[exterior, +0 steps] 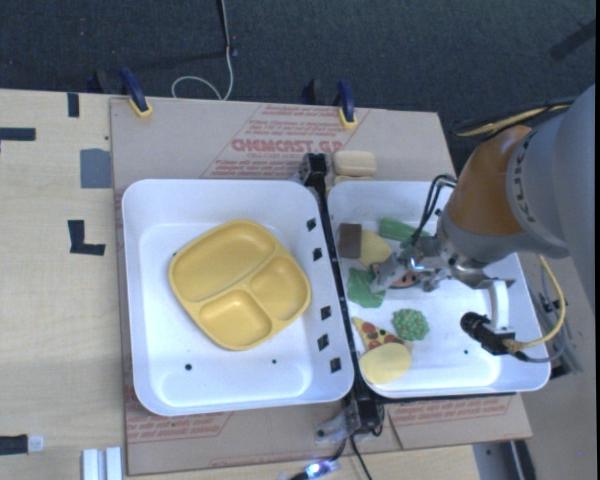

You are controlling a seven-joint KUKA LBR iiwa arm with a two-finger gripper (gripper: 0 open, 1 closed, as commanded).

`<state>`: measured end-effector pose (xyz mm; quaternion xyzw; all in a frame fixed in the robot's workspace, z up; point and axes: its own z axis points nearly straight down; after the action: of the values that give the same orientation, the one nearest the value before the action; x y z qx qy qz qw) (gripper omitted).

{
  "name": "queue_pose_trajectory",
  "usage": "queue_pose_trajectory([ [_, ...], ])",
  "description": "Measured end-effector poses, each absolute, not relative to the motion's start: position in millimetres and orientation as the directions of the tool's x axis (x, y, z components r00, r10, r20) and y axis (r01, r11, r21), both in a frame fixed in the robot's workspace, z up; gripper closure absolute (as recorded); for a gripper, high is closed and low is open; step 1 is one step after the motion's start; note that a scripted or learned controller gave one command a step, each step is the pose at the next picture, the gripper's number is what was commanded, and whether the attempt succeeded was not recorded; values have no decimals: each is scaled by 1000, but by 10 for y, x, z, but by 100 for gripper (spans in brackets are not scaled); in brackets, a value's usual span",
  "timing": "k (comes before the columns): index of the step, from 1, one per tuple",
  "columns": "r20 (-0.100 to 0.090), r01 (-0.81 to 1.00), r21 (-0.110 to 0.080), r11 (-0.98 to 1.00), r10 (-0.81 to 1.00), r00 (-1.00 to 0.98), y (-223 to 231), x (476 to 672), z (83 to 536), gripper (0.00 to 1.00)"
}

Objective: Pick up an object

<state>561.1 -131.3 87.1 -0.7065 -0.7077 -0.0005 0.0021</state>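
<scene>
The right bin (480, 363) holds several small toy foods: a brown block (350, 238), a green flat piece (396, 229), a green leafy piece (363, 288), a pale yellow piece (377, 252), a green broccoli (410, 322), a pizza slice (374, 332) and a yellow lemon-like piece (385, 364). My gripper (408, 271) is low in the right bin, just right of the leafy piece and above the broccoli. Something small and orange shows right at its tips.
The left bin (145, 268) holds a yellow divided plate (240, 283). A beige block (355, 163) lies on the cardboard behind the bins. A black divider (325, 258) runs between the bins. The arm with its orange band (485, 193) crosses the right bin's far right side.
</scene>
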Motion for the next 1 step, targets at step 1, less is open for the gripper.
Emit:
queue_pose_trajectory([
  [1,-6,1000,8,4,1000,-4,-1089,6163,889,0],
])
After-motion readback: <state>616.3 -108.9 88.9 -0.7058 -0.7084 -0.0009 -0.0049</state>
